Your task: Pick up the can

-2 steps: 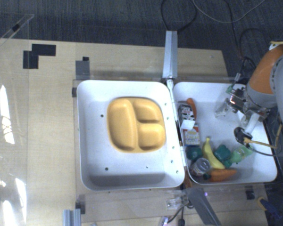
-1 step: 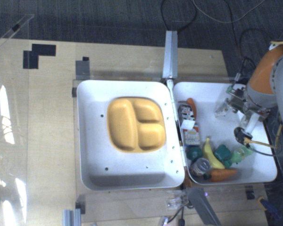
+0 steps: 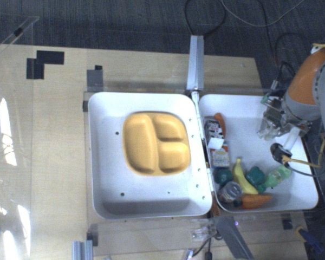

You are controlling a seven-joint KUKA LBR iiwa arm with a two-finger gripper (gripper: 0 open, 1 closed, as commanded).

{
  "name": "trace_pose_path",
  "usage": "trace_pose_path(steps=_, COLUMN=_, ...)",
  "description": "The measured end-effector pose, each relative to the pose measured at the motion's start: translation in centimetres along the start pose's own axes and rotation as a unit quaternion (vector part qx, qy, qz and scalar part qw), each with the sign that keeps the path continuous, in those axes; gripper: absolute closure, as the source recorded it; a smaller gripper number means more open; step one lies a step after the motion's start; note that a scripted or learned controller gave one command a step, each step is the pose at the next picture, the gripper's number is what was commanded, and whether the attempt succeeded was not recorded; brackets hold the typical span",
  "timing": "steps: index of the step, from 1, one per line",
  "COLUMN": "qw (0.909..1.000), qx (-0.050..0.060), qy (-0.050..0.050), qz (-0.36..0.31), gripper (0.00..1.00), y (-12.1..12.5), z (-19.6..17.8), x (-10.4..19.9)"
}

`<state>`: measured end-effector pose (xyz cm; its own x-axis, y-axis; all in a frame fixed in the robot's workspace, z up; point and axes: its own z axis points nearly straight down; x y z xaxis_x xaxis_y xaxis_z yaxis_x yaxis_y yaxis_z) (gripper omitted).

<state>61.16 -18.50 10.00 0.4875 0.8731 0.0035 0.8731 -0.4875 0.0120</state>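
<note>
An overhead, slanted view of a pale wooden bench [image 3: 54,161] holding two shallow white bins side by side. The left bin [image 3: 103,188] sits in the centre of the frame and contains a yellow divided tray [image 3: 154,142] with three compartments, lying flat near the bin's middle. The right bin [image 3: 244,110] sits at centre right and holds a cluster of small items along its left wall and lower edge.

The can [image 3: 231,192], silver-topped and seen from above, rests in the lower left corner of the right bin. Just beside it to the right lies a yellow banana [image 3: 241,176], and an orange carrot [image 3: 255,200] lies along the bin's lower edge, touching or nearly touching the can. Green toy pieces [image 3: 262,177] sit near the banana's right side. A small boxed packet [image 3: 216,145] lies against the left wall above the can.

The grey arm with its orange band [image 3: 305,83] enters from the right edge of the frame. Its gripper [image 3: 273,124] hangs over the upper right part of the right bin, well apart from the can, with nothing between its fingers. Whether those fingers are spread or closed cannot be told at this size.

Black cables [image 3: 206,12] loop across the dark floor along the top of the frame.
</note>
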Motion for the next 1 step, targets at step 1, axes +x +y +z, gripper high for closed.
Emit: trace_pose_path(steps=1, qw=1.0, qx=0.0, qy=0.0, qz=0.0, gripper=0.0, y=-0.01, z=0.02, x=0.03)
